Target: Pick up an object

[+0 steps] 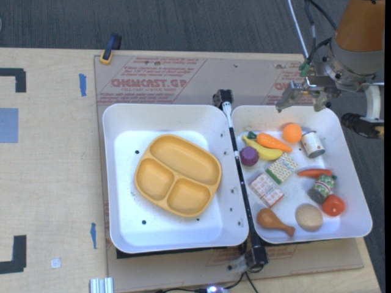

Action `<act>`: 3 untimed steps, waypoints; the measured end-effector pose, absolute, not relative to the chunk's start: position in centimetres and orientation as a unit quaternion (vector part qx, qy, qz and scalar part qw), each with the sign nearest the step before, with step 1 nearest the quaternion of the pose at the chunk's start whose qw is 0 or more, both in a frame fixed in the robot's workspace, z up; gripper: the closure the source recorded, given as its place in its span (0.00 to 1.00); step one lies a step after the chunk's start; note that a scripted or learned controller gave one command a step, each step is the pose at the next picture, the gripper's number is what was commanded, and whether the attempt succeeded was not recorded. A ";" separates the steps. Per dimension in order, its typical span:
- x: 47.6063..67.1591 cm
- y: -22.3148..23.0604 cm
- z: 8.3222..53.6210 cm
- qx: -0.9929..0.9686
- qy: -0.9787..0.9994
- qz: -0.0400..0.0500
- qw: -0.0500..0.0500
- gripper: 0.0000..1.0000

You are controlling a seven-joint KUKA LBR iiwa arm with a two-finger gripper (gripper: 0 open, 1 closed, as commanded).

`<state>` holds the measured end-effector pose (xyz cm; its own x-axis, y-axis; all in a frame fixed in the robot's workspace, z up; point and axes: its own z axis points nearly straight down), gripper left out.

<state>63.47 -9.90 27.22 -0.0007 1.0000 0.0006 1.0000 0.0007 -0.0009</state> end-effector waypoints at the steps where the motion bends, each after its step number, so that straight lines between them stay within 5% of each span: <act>1: 62.3 -13.9 11.5 -0.708 -0.707 0.001 0.001 0.00; 2: 57.8 -11.4 8.6 -0.707 -0.707 -0.001 0.000 0.00; 3: 58.0 -11.5 9.7 -0.708 -0.707 -0.002 -0.004 1.00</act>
